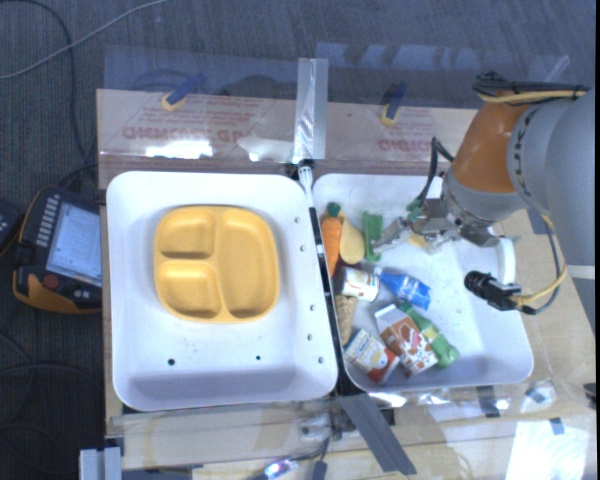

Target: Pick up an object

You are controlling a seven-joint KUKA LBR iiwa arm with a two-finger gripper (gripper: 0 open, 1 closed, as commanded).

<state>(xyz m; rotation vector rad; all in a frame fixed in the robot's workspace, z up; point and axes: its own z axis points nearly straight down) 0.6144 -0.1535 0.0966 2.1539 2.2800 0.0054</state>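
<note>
The two bins [220,388] at the frame's centre look like smooth white plastic with a soft sheen. In the left one, the yellow sectioned plate [218,262] has a matt, even plastic surface. In the right one, the blue bottle [405,289] and the red carton [408,345] have glossy printed skins, and the carrot [331,241] looks like smooth orange plastic. The bench [180,118] along the top appears to be brown cardboard under a clear, reflective film, with a strip of shiny silver tape [311,108]. The arm [550,168] at the upper right has a smooth grey shell and a glossy orange band. The floor [40,88] is dark, rough carpet.
</note>
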